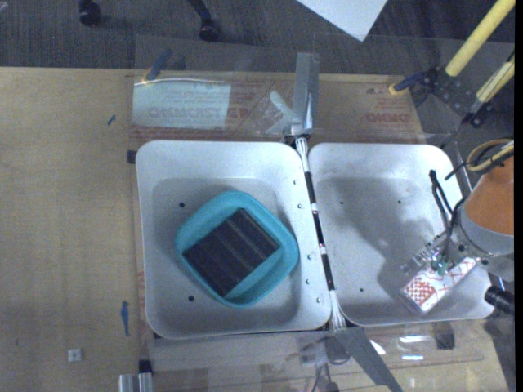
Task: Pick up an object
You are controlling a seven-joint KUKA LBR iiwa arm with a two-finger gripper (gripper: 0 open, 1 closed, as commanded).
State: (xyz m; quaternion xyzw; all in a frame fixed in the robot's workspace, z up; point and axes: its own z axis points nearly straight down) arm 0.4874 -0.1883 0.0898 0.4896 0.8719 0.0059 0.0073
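A small flat packet [422, 289] with a red and white pattern lies in the right bin [368, 178], near its front right corner. My gripper [440, 260] hangs right over the packet's far end, at the tip of the arm with the orange band [495, 202]. Small metal parts and cables at the wrist blur into the packet, so contact between them cannot be judged. In the left bin [163, 178] sits a teal square dish [282, 247] turned like a diamond, and a dark ribbed block [230, 251] lies inside it.
A metal divider [315, 219] runs between the two bins. A black cable [442, 202] trails from the wrist across the right bin's far right side. Yellow-handled tools [482, 27] lie beyond the bins at the back right.
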